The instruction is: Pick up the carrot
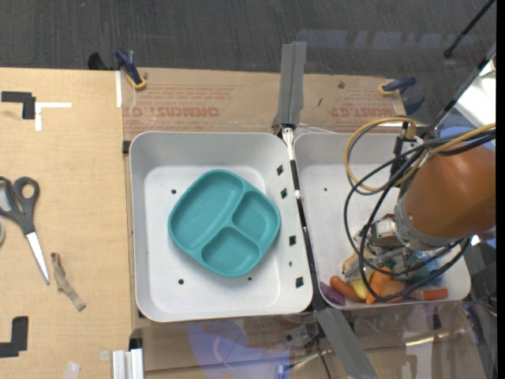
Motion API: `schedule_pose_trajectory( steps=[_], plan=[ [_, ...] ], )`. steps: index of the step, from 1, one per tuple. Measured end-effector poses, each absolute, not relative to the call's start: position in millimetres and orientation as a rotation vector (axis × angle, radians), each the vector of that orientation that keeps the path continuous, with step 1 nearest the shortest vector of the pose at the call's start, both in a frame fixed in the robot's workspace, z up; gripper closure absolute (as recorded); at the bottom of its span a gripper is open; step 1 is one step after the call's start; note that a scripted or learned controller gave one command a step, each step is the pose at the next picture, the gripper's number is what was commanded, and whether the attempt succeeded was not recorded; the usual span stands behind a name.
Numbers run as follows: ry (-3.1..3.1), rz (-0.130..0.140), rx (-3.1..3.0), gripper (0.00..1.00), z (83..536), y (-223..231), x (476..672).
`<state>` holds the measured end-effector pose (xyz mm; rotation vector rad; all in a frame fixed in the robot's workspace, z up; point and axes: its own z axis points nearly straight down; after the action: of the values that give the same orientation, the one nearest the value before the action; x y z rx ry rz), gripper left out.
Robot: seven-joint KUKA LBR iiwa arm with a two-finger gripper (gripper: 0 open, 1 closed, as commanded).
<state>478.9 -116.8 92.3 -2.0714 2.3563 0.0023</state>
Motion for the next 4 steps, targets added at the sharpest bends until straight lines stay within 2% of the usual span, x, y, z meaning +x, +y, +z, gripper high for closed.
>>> schedule_pose_trajectory(
  steps=[1,2,3,4],
  plan=[
    [2.352,-0.011,-2.060,1.00,104,-116,483.8],
    [2.139,0.005,-2.297,1.00,191,-56,478.2],
    [1.875,0.008,-2.517,1.00,190,-19,524.2],
    [1.716,0.005,-2.627,1.00,228,-52,582.3]
  ],
)
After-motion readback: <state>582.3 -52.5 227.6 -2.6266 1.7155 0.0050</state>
